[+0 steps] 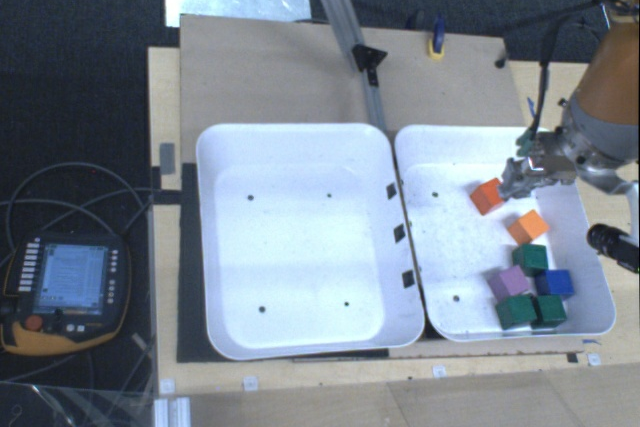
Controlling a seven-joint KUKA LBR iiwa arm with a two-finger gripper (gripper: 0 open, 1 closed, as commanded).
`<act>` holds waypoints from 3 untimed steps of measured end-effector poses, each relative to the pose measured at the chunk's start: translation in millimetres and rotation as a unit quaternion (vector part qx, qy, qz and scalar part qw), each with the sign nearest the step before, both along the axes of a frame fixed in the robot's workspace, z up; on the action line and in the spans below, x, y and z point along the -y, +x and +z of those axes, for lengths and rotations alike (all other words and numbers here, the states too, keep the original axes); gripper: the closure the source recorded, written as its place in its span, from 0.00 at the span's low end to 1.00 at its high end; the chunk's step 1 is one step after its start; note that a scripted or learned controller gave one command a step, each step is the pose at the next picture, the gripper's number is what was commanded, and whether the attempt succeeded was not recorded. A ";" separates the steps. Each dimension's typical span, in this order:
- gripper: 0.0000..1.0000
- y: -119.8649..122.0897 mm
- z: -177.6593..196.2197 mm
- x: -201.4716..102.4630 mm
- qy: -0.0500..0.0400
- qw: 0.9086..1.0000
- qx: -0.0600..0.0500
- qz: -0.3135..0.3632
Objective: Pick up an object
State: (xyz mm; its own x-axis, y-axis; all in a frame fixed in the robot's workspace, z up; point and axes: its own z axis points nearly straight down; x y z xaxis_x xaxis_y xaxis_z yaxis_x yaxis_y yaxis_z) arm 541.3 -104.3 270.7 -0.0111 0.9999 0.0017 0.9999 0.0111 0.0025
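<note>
Seven blocks (527,285) — pendant screen (72,277) perhaps unreadable

The right shallow white plastic bin (440,215) serves as landmark: the left shallow white plastic bin (290,245) sits just beside it on its left. Inside the right bin, an orange block (486,197) lies near the middle, just beside the gripper (520,177), and a lighter orange block (527,227) lies nearer the front. At its front right corner cluster a purple block (510,282), a blue block (555,283) and three green blocks (531,258).

Light tan wooden bench (290,75) bearing two shallow white plastic bins side by side: left bin (215,155), right bin (440,177); small yellow-and-blue clamp (437,41) at far edge.
</note>
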 end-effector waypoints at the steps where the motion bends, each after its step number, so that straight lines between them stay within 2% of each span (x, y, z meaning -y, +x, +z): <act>1: 1.00 5.3 1.5 -55.1 0.000 1.000 0.000 0.000; 3: 1.00 23.3 -5.3 -167.0 0.000 1.000 0.000 0.000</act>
